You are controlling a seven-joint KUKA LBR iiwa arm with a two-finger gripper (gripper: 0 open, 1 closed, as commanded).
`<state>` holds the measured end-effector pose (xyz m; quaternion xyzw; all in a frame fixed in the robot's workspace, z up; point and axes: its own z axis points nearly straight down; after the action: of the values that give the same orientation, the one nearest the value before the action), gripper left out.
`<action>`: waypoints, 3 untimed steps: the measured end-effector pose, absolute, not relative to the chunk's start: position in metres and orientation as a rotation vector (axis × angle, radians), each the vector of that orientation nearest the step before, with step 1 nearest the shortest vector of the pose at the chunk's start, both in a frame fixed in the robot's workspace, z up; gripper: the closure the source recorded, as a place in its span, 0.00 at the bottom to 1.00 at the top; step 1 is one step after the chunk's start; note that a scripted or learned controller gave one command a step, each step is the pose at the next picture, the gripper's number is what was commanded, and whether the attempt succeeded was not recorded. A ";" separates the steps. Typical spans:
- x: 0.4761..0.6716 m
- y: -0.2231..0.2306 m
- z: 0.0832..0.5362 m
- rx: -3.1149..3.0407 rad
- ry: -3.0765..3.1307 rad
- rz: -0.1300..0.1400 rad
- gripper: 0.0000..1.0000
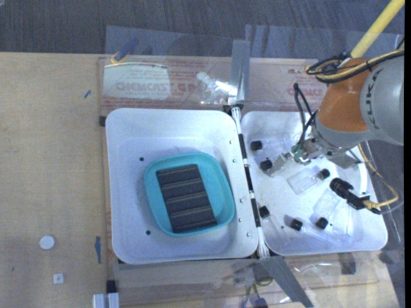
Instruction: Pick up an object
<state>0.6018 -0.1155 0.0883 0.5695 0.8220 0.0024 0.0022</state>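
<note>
The left bin [128, 140] holds a teal dish [221, 188] with a dark ribbed block [186, 197] lying in it. My gripper [297, 154] hangs low over the upper middle of the right bin [369, 233], below the arm's orange band [343, 104]. A small black piece with a pale end [267, 165] lies just left of the gripper, and a clear plastic piece [302, 181] lies just below it. Whether the gripper touches either one is unclear from this view.
Several small black caps are scattered in the right bin, such as one at the top left [256, 145] and two near the front [295, 224] [321, 222]. Clear plastic wrap [215, 88] lies on a cardboard sheet [148, 82] behind the bins.
</note>
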 end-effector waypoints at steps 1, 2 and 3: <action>0.604 -0.116 0.100 1.784 2.573 0.011 1.00; 0.603 -0.117 0.100 1.785 2.573 0.011 0.00; 0.605 -0.117 0.111 1.784 2.568 0.014 1.00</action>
<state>0.6046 -0.1174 0.1106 0.5705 0.8212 0.0045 0.0073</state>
